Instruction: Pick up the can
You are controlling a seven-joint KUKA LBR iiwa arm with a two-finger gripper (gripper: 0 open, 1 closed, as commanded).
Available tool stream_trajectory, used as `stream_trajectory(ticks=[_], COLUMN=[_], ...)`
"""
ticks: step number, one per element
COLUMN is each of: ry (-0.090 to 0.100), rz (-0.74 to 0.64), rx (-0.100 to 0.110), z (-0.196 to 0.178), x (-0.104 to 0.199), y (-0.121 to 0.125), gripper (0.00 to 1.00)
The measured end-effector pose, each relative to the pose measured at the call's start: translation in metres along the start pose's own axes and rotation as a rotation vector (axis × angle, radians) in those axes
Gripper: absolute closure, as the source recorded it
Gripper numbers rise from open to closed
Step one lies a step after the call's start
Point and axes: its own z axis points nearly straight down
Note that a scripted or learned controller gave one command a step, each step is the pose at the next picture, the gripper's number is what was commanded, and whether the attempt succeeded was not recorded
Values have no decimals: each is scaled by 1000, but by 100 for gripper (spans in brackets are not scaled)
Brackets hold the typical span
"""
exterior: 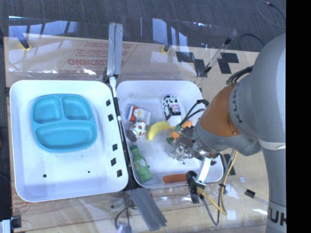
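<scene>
The can (136,130) lies on its side in the right bin (148,89), close to the bin's left wall. It is small, with a red and white label and a silver end that faces the lower left. My gripper (178,152) hangs low over the right part of the same bin, to the right of the can and slightly nearer the front. A yellow banana (158,129) lies between the two. Nothing shows in the gripper. The grey wrist with its orange band (218,115) covers the bin's right side.
The right bin also holds a red and white carton (139,114), a black and white cow-patterned object (170,106), a green bottle (141,164), a reddish sausage (174,179) and a small orange and green piece (176,131). A blue divided plate (63,121) lies in the left bin (29,178).
</scene>
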Motion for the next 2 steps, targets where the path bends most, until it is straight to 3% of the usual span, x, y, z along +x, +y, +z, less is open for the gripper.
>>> stream_trajectory(ticks=[1,2], ry=[0,-1], rz=[-237,-244], rx=[-1,-2], z=[-90,-90], x=[102,180], y=[-64,-110], gripper=[100,100])
